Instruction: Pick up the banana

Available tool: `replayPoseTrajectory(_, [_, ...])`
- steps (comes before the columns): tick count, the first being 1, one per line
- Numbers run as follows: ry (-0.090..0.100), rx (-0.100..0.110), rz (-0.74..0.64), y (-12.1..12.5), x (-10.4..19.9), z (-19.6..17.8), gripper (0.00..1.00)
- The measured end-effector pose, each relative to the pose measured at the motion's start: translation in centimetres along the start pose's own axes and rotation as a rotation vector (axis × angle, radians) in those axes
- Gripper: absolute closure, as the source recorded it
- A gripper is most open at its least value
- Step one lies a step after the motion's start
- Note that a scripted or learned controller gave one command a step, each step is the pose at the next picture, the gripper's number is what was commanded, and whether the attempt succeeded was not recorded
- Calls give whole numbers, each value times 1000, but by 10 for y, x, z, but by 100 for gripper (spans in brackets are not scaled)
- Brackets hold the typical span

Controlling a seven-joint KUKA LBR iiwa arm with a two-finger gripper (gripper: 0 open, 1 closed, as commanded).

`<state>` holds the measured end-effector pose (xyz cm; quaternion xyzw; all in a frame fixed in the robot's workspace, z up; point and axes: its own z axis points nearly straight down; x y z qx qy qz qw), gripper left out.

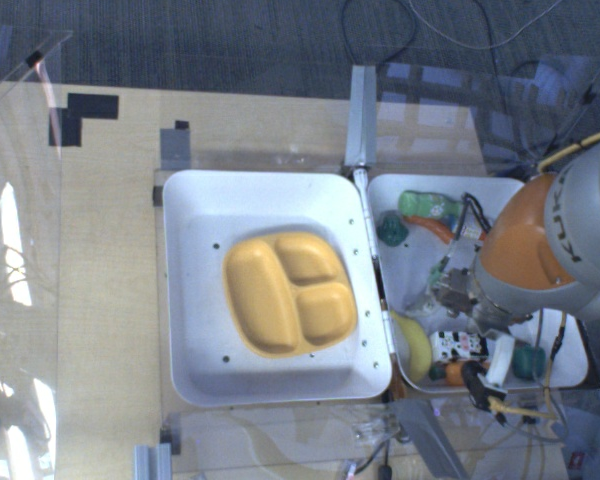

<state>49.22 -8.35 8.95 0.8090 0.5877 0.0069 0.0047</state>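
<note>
From the camera above the bench I see the banana (pixel 414 342) lying in the right bin (pixel 572 368), pressed against that bin's left wall near the front corner, its yellow curve running roughly front to back. I judge it light and fairly stiff along its length, with a smooth skin that could slide under a hard pinch, and soft enough to bruise if I squeeze too much; the best hold looks to be across its thick middle, closing from left and right, though the wall on its left leaves little room for a finger on that side. My gripper (pixel 458 298) hangs over the middle of the same bin, just right of the banana and apart from it, and whether it is spread or closed I cannot tell, since my grey arm (pixel 590 218) and its orange band (pixel 525 243) cover much of it. Around the banana the bin is crowded: a green bottle (pixel 430 206) and an orange stick-like thing (pixel 432 228) toward the back, a dark green round piece (pixel 392 230) near the wall, small mixed toys at the front. The left bin (pixel 195 368) holds a yellow divided tray (pixel 290 293). Both bins are smooth white plastic on a pale wooden bench (pixel 90 298), with a clear panel on the left and cables over dark carpet behind
</note>
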Motion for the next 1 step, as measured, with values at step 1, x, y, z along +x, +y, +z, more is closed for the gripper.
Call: replayPoseTrajectory(1, [0,0,0,0,0,0,0])
